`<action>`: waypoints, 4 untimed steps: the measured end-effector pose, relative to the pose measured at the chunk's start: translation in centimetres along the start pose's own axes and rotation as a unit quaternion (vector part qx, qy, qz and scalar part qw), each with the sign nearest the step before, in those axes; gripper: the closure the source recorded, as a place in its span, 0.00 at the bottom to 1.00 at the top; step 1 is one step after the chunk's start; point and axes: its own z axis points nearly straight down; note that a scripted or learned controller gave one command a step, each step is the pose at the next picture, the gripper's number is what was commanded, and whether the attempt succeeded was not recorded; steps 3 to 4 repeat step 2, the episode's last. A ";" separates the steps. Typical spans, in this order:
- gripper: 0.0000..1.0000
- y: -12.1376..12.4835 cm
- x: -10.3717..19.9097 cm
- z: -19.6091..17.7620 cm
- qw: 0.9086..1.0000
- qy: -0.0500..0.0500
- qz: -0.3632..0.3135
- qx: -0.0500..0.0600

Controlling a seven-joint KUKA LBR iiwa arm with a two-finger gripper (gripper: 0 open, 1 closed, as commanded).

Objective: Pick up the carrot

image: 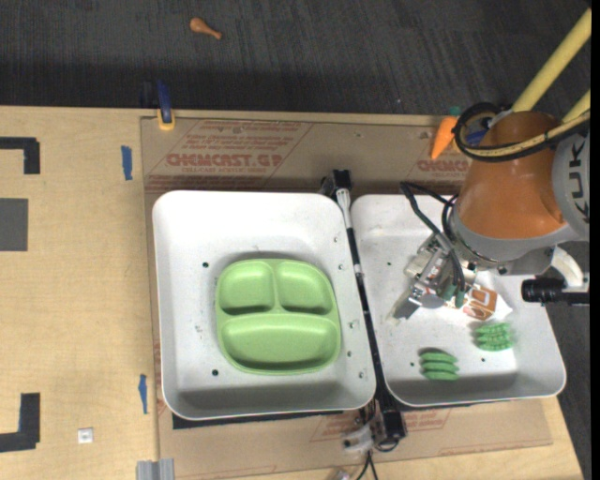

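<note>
The gripper [419, 292] is hanging low in the right bin [394, 220], and I cannot tell how it is set. The carrot [442, 137] is lying up behind it, outside that bin, on the bench [75, 281], partly hidden by the arm [511, 187].

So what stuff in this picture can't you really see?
- Fingers: in the camera view, the gripper is small and cluttered, so open or shut cannot be told.
- Orange-and-white item: partly behind the arm in the right bin; too small to tell if it is the carrot.
- Orange bit on the floor: too small to identify.
- Arm: cut off by the right edge.
</note>
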 end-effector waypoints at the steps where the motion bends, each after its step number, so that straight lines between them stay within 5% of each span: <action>1: 0.00 2.6 7.8 0.0 1.000 0.002 0.016 0.000; 2: 0.00 0.4 -0.5 0.0 1.000 0.000 0.005 0.000; 4: 0.00 0.4 -0.5 0.0 1.000 0.000 0.005 0.000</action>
